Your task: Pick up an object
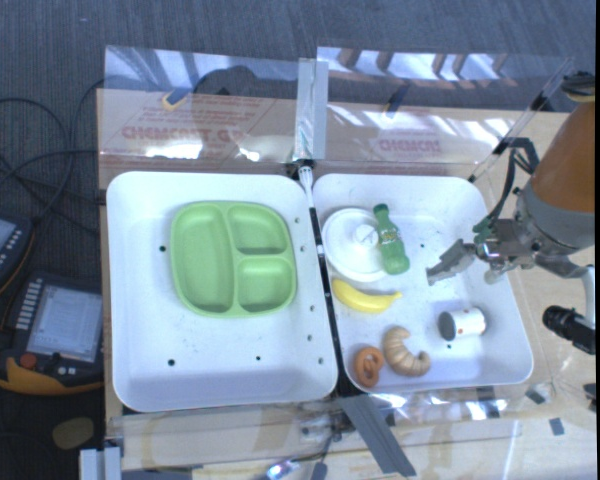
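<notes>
The right bin (500, 363) holds several objects. A white round bowl (352, 243) lies at its left, with a green bottle (389, 240) leaning on the bowl's right side. Below them lies a yellow banana (365, 296). A croissant (407, 352) and a brown donut (368, 365) sit near the front wall. A small white cup (461, 324) lies on its side at the right. My gripper (470, 268) hangs over the right part of this bin, above the white cup. Its fingers are spread open with nothing between them.
The left bin (140, 348) holds a green divided plate (233, 258). A taped divider (311, 118) runs between the bins at the back. The grey and orange arm (570, 183) comes in over the right bin's right wall. Cables and a pendant (50, 323) lie off to the left.
</notes>
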